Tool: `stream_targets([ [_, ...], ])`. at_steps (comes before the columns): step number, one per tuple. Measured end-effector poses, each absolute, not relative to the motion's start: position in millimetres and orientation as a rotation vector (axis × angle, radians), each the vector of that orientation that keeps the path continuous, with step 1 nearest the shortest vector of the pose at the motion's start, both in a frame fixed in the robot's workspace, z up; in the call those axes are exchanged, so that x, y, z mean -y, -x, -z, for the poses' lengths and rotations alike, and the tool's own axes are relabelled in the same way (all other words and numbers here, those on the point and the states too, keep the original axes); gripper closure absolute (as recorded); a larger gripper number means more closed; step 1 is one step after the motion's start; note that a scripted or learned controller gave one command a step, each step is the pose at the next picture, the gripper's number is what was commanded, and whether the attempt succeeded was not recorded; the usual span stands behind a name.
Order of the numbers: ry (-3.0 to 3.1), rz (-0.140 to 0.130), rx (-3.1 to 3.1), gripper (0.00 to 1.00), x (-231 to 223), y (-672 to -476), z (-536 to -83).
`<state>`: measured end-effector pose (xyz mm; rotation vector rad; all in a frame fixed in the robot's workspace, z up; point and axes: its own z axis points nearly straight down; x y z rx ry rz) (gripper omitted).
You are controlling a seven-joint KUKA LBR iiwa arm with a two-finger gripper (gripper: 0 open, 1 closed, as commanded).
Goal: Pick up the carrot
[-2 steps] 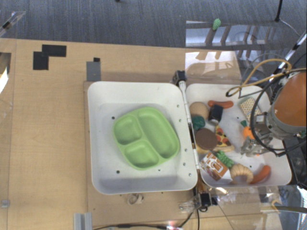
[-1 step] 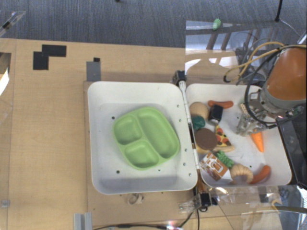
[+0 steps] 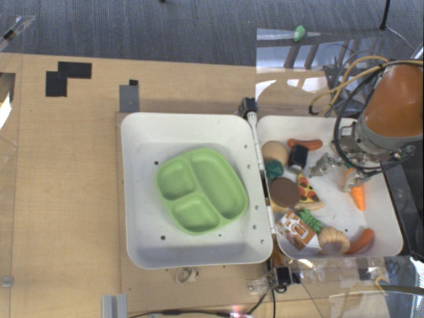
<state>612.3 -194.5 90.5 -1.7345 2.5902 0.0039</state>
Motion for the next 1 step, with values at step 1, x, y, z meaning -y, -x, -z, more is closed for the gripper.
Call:
stream_targets([
  [1,2.308,-0.006,-2.089,0.00,188.4,-587.8,-90.5],
])
